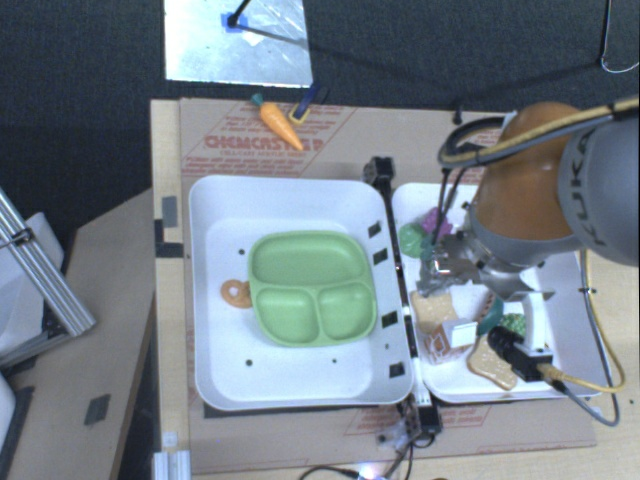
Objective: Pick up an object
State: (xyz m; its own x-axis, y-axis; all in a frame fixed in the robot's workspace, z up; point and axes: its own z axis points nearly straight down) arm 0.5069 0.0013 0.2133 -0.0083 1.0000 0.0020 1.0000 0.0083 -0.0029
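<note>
Arm low over the right bin, its tool among the toy food.

The tool (447, 268) hangs in the right bin (545, 383), near that bin's left wall; whether it is open or closed, I cannot tell from here, and nothing shows between its fingers. Just beside it lie a green leafy piece (413, 238) and a purple piece (436, 222); below it sit a slice of bread (433, 312), a small box (446, 338) and a piece of toast (492, 366). The left bin (215, 218) holds a green divided plate (307, 286) with a small pretzel (236, 293) touching its left edge. On the counter (170, 148) beyond the bins rests a toy carrot (279, 124).
</note>
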